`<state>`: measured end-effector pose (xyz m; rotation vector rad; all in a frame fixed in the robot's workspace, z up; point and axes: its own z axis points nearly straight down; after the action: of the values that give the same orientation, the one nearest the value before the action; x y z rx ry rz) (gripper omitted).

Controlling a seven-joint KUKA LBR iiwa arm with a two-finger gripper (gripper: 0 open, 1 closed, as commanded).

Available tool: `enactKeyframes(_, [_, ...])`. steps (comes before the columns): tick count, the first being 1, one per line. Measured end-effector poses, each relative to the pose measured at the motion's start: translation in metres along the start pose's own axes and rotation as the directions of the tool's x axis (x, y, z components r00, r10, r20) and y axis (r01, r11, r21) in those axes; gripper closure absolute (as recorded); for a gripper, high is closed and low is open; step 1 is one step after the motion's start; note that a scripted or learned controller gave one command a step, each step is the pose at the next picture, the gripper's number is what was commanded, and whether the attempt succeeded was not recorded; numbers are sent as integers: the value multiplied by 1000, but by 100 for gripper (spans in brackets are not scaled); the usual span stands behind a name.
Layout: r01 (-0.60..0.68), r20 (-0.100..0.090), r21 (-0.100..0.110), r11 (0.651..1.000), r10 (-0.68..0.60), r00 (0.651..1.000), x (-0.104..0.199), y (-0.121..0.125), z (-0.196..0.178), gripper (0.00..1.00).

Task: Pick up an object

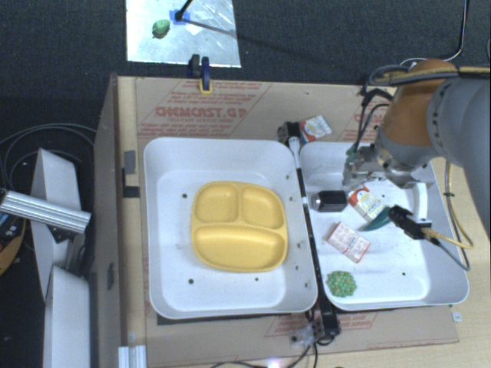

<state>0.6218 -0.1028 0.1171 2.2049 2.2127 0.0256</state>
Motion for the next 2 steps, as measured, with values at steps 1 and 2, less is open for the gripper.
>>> enactKeyframes(1, [0, 1, 1, 1000, 0, 1000, 0, 0, 0, 0])
enactKeyframes(2, [0, -1, 22, 1000, 0, 1000, -5, 46, 34, 0])
